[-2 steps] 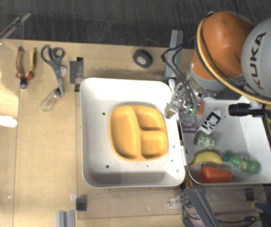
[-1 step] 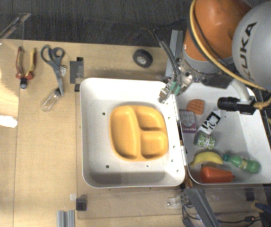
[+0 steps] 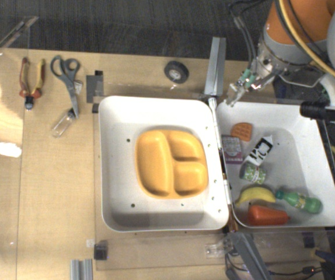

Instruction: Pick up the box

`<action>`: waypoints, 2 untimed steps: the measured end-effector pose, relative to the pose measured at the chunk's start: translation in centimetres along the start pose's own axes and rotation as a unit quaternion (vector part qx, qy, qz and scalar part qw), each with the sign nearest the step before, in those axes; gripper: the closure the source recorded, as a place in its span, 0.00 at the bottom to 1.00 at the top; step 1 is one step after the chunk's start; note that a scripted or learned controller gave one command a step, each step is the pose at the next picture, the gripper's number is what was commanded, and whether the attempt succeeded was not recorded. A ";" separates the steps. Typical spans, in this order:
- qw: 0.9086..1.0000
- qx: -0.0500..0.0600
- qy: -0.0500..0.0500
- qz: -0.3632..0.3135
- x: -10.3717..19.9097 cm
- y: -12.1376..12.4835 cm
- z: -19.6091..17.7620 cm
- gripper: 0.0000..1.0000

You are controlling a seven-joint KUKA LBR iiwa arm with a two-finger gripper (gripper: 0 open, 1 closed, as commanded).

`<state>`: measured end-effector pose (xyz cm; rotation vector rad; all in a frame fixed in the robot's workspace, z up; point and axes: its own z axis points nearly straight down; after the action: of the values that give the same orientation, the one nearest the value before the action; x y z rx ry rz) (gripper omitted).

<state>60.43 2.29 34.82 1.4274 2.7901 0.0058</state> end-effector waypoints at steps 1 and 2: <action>0.998 0.000 0.001 -0.070 0.3 -3.3 6.7 1.00; 0.966 0.000 0.001 -0.258 3.3 -2.9 8.0 1.00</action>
<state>56.21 3.26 26.82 0.6595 3.0643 0.0048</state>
